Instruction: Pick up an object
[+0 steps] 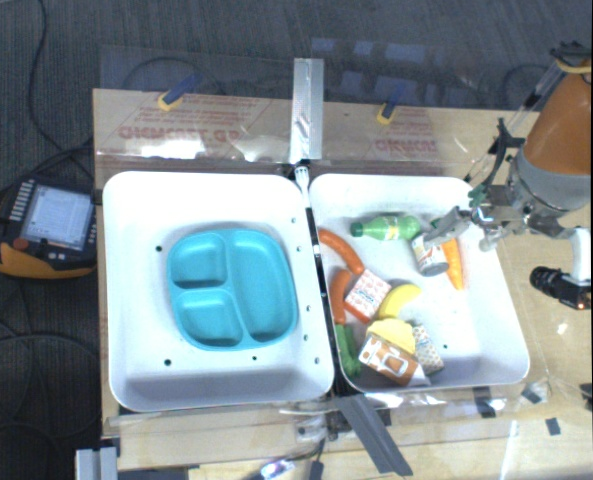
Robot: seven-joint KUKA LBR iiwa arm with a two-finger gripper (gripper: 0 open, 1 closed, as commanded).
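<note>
The right bin [496, 318] holds a jumble of toy food. A green bottle [384, 229] lies at the back, with a small silver can [430, 256] and an orange carrot [456, 264] to its right. My gripper [448, 226] hangs low over the bin's back right part, right above the can and touching or nearly touching it. An orange-red sausage [341, 251] lies along the left wall. A red and white box [366, 293], a yellow banana [400, 300] and an orange carton [388, 358] crowd the front left.
The left bin [136, 208] bears a blue divided plate [234, 286]. A green item [348, 348] and a small patterned packet [425, 349] lie by the carton. The arm's grey and orange wrist [561, 148] stands over the right bin's far right edge. A handheld controller [46, 226] rests on the floor at left.
</note>
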